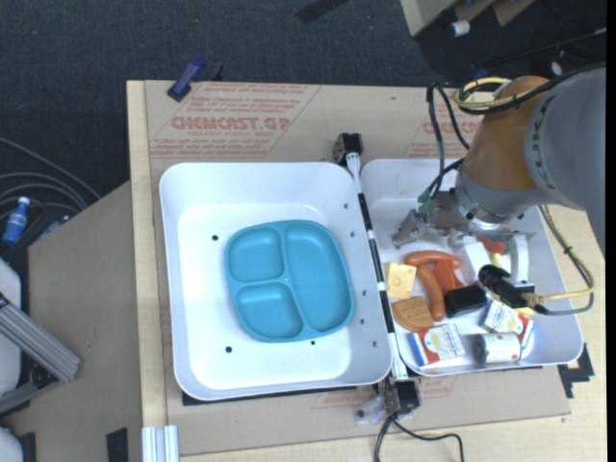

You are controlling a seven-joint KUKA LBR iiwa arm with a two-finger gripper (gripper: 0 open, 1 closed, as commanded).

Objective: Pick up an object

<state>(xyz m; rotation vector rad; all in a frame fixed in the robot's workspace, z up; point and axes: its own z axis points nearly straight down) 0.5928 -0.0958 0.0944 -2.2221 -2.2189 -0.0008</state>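
The arm's gripper (pixel 438 227) hangs low over the right bin (pixel 568 340), just above the sausage (pixel 435 269) heaped among toy foods, positioned for picking; its grip cannot be judged; the blue plate (pixel 289 279) lies leftward.

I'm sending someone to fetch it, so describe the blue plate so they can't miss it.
Find the two white bins; take the left bin. The divided plate lies flat in its middle, alone there. It is solid light blue with three compartments, unlike the small mixed items crowded in the right bin.
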